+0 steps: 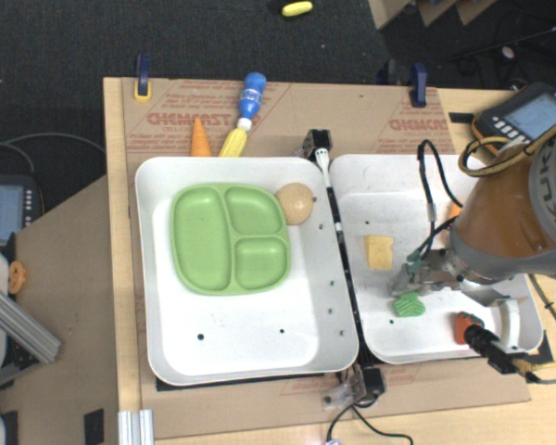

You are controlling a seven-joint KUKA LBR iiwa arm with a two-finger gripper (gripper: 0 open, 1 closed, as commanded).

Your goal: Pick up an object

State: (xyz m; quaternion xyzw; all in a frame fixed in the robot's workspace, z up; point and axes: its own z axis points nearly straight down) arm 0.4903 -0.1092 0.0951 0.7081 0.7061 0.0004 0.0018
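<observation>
Two small things lie within easy reach of the end effector, both in the right-hand bin, and the nearer one decides the move. A green ridged toy piece sits on the bin floor just below the end effector in the camera view, toward the near edge of the bench and so close that the two may be touching; I cannot tell. The green piece looks a little longer across the view than along it, so a grip closing across its short side, from front to back, seems the better fit. A pale yellow square block lies flat up and to the left of the end effector, near but clearly apart, closer to the wall shared with the left bin. A small orange-red thing rests to the lower right, beneath the arm. Whether the end effector is spread or pressed together I cannot tell, since the wrist hides it from above. The green piece appears to be the target, needing only a short drop. A green divided plate and a tan ball lie well away.
</observation>
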